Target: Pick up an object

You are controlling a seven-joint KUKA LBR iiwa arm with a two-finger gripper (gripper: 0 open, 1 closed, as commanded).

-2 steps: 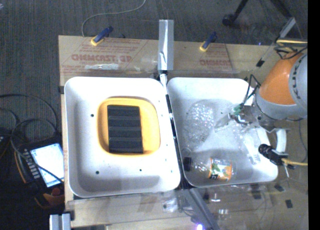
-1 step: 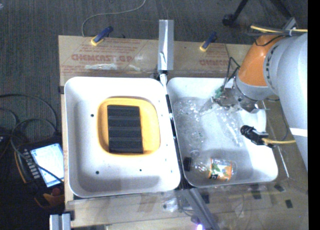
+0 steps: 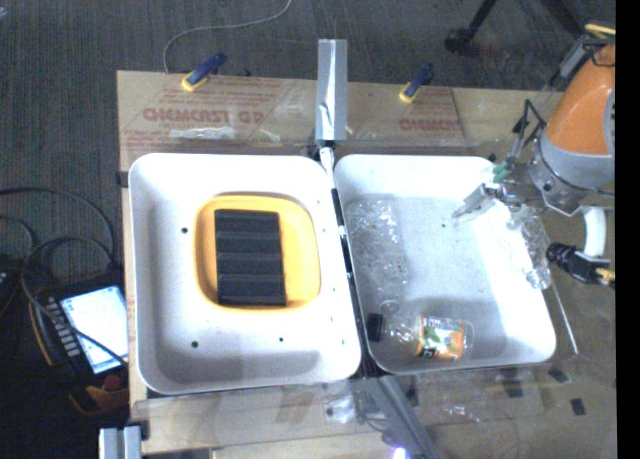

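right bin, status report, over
Gripper over right bin's upper right, nothing between fingers. Clear bottle with orange label lying at bin's lower edge, untouched. Yellow tray with black insert in left bin. Path to bottle unobstructed.

A rounded grey robot arm (image 3: 575, 162) was seen, ringed by a broad orange band (image 3: 585, 117) above the wrist. A slim pale metal two-finger gripper (image 3: 497, 199) was mounted below, and thin dark cables were run beside it.
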